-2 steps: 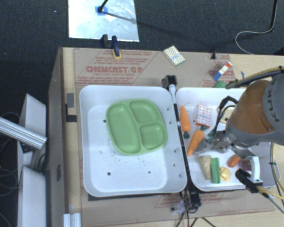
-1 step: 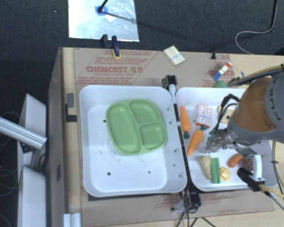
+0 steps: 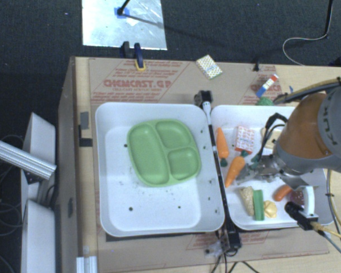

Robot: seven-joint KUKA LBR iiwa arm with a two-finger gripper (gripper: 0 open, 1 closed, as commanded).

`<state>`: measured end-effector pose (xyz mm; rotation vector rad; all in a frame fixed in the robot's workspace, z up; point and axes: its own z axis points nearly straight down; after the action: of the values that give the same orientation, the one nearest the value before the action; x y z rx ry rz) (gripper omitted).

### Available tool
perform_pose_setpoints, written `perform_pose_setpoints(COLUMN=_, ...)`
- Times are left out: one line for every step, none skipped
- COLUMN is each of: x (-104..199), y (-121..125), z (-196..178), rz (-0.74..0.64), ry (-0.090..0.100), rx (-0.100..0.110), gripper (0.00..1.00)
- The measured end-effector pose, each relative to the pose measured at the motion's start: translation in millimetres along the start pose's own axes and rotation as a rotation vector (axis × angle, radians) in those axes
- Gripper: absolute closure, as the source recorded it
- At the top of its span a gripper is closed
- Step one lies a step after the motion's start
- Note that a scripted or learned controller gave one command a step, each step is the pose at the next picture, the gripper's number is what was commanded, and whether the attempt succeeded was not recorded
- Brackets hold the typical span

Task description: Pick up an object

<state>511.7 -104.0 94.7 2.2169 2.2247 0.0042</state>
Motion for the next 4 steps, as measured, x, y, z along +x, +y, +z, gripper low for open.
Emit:
perform_pose_setpoints(x=0.0, y=0.7, z=-10.2, rz=-0.001, ry=0.0, rx=-0.002, gripper=1.0)
perform_pose_setpoints(x=0.1, y=0.7, z=-10.2, rz=-0.002, ry=0.0, rx=-0.002, gripper=0.0)
perform_pose_setpoints(x=12.7, y=89.3, z=10.2, rz=0.002, ry=-0.008, rx=0.006, gripper=0.0)
perform_pose_setpoints(x=14.6, y=91.0, z=-0.4, rz=-0.003, ry=-0.005, rx=0.001, gripper=1.0)
